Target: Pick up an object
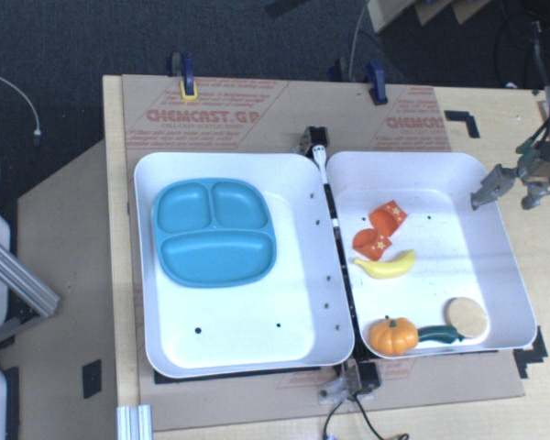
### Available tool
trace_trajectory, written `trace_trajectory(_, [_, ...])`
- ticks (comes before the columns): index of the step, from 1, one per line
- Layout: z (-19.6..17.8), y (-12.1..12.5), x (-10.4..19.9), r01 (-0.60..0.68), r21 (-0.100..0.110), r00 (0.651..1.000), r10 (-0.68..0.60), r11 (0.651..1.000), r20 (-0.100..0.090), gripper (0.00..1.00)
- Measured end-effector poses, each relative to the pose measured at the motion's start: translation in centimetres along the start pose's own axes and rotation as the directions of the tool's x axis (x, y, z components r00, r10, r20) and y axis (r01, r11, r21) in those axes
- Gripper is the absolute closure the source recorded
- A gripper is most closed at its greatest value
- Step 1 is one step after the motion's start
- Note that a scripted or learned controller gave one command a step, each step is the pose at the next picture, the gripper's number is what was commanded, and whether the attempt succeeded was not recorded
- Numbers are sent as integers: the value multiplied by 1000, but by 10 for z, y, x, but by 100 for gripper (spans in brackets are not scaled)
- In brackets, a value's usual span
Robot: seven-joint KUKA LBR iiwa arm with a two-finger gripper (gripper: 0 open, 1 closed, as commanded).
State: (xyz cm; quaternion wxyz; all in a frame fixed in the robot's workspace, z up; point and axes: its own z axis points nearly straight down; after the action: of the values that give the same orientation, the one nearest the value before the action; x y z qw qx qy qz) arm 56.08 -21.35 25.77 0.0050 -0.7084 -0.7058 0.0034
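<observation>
1. An orange pumpkin [392,335] with a small green stem sits at the near edge of the right bin [495,246], closest to the camera.
2. Just beside it lie a teal-handled tool [437,335] and a round tan disc [467,317], which touches the handle's end.
3. Further in, a yellow banana [385,266] curves below two red pieces [380,229], close together near the bin's left wall.
4. The gripper [515,186] hovers over the right bin's far right rim, well apart from all the objects; its fingers look spread, with nothing between them.
5. The left bin [165,337] holds a blue divided plate [215,233] with three compartments.
</observation>
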Motion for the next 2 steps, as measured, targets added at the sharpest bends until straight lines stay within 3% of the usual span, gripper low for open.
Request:
trace_trajectory(1, [-7, 2, 1, 4, -13, 1000, -4, 1000, 3, 0])
trace_trajectory(2, [55, 0, 7, 4, -5, 1000, -4, 1000, 0, 0])
